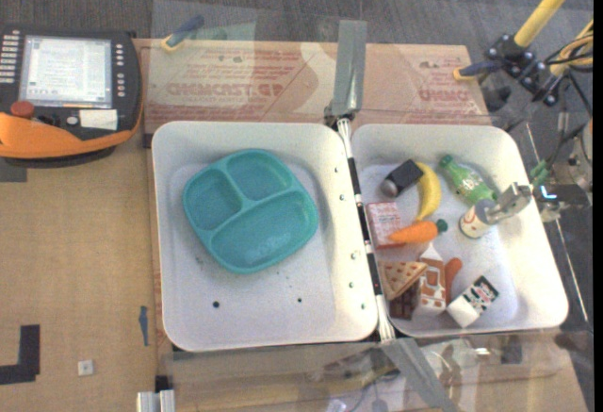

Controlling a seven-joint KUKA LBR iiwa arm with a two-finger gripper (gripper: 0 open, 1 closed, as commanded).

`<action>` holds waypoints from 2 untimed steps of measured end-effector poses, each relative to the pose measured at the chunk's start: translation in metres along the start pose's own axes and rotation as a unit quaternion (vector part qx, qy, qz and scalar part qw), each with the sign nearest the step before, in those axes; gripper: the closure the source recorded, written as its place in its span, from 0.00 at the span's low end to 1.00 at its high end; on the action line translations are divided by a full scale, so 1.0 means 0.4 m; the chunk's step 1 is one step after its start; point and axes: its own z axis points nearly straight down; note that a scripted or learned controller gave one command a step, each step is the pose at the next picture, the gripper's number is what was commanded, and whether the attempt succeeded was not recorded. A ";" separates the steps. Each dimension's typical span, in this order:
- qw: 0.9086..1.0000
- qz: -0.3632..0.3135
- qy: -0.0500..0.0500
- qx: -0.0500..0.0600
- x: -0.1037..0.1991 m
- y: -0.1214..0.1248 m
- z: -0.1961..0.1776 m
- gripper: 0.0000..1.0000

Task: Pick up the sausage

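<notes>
Your target is the small reddish-brown sausage (453,272), in the lower middle of the right white bin (537,240). It's a short, stubby, smooth cylinder with rounded ends. Only part of it shows, because it's wedged among clutter.

The grey metal gripper (510,201) sits at the right side of that bin, in the upper half, just beside a small white round-topped item (474,221). You can't tell from this angle whether the gripper is apart or together, and nothing is visibly held.

Key relation: the sausage lies down and to the left of the gripper in the frame, near but not touching. Its long axis runs roughly top to bottom of the frame, leaning a little to the right at the top. My judgement is you'd want to close across the short width, so left-right in the frame.

The neighbours are tight:
- The brown-and-white printed carton (432,288) is touching or almost touching on its left.
- The white milk carton with black patches (474,300) is just beside it, lower right.
- The orange carrot with green tip (415,232) is above-left, apart from it.

The risk is clipping either carton on descent. The pick is not yet begun. The teal divided plate (250,209) in the left bin (170,240) is irrelevant.
</notes>
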 end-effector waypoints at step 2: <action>1.000 0.024 0.003 -0.002 0.002 -0.085 0.324 0.00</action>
